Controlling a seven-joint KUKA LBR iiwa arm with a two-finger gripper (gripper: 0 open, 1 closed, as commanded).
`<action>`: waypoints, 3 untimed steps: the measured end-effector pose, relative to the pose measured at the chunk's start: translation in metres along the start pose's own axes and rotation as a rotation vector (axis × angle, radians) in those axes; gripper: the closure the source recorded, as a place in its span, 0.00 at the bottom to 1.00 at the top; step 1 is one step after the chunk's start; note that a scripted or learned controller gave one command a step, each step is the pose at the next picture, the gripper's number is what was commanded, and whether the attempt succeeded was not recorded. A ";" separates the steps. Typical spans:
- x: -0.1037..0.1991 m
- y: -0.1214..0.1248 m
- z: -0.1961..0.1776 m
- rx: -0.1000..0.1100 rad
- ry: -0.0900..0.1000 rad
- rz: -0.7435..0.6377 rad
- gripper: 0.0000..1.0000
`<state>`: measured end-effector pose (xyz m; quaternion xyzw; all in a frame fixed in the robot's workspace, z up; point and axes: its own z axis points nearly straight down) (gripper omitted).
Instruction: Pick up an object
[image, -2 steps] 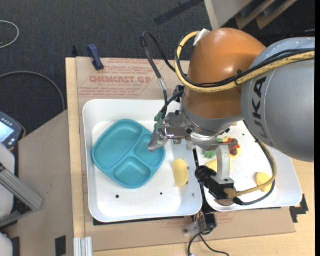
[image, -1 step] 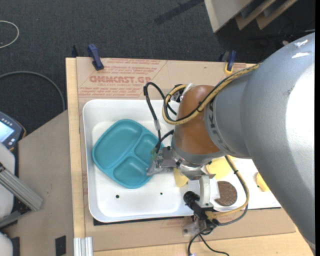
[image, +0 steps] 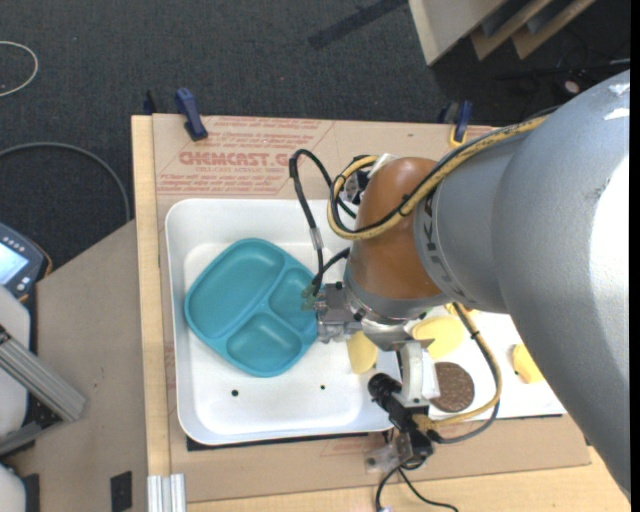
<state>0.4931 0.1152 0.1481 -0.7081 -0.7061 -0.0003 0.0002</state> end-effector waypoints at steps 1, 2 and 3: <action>0.003 0.114 -0.063 -0.016 0.000 -0.005 1.00; 0.055 0.035 -0.034 0.010 0.001 -0.009 1.00; 0.038 0.085 0.039 0.003 -0.003 0.000 1.00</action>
